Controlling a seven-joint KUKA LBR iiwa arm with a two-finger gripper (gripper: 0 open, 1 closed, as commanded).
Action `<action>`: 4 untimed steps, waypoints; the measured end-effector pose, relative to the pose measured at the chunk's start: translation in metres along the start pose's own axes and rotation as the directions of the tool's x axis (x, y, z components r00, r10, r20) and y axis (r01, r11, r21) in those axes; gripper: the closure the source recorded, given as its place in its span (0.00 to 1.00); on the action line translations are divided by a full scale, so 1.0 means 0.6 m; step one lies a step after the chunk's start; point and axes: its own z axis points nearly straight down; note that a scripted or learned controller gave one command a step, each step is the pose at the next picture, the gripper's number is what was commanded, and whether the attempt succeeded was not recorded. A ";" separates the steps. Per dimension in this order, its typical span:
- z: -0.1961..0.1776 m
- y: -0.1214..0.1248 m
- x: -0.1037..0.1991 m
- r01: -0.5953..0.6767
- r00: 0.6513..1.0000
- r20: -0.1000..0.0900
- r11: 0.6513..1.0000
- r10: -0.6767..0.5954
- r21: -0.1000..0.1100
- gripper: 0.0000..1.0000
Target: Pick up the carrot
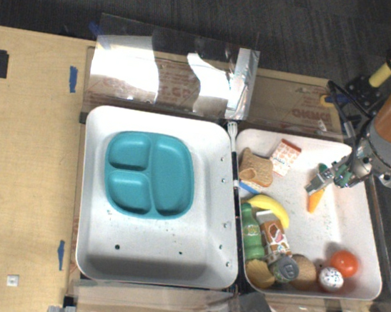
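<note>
Hand (pixel 320 181) | grip state can't tell, fingers v. small | tip just above carrot (pixel 314 199) | right bin (pixel 375 242)

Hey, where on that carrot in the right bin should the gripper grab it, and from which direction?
Probably across the thick upper part of the carrot, coming straight down. It lies nearly lengthwise toward the camera with bare bin floor on both sides, and the gripper already sits at that end.
</note>
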 end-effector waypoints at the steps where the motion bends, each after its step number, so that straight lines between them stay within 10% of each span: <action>1: -0.017 0.003 0.000 0.003 1.000 0.003 1.000 -0.003 -0.003 1.00; 2: -0.019 0.074 -0.075 0.169 0.986 0.001 0.986 -0.169 0.000 1.00; 3: 0.234 -0.013 -0.060 0.322 0.947 0.002 0.947 -0.322 -0.002 1.00; 4: 0.110 0.067 -0.076 0.314 0.949 0.003 0.949 -0.314 -0.004 1.00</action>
